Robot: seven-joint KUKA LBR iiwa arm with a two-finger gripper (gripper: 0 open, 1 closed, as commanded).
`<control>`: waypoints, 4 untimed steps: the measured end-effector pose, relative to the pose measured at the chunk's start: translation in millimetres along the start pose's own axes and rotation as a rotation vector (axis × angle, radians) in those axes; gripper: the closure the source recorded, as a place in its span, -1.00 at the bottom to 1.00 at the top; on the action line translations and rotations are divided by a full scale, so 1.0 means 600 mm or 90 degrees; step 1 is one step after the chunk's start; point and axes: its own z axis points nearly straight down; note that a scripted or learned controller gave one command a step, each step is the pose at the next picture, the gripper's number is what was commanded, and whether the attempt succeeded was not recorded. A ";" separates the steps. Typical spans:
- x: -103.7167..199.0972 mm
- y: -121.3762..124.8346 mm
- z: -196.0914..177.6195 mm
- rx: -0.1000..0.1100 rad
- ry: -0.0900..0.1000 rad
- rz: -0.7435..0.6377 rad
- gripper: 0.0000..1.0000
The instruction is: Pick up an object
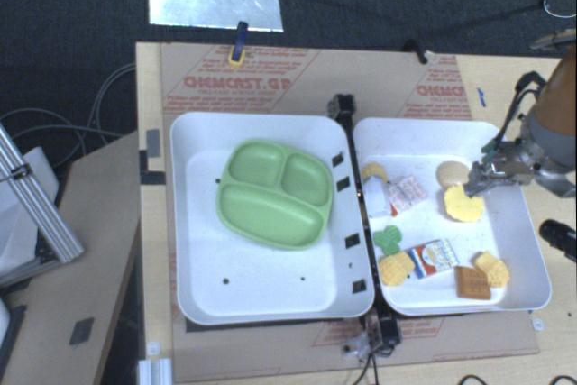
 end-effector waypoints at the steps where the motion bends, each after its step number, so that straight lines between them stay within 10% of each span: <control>1: 0.000 0.002 -0.010 0.004 0.001 0.000 1.00; 4: 0.213 0.072 -0.027 0.003 0.002 -0.001 1.00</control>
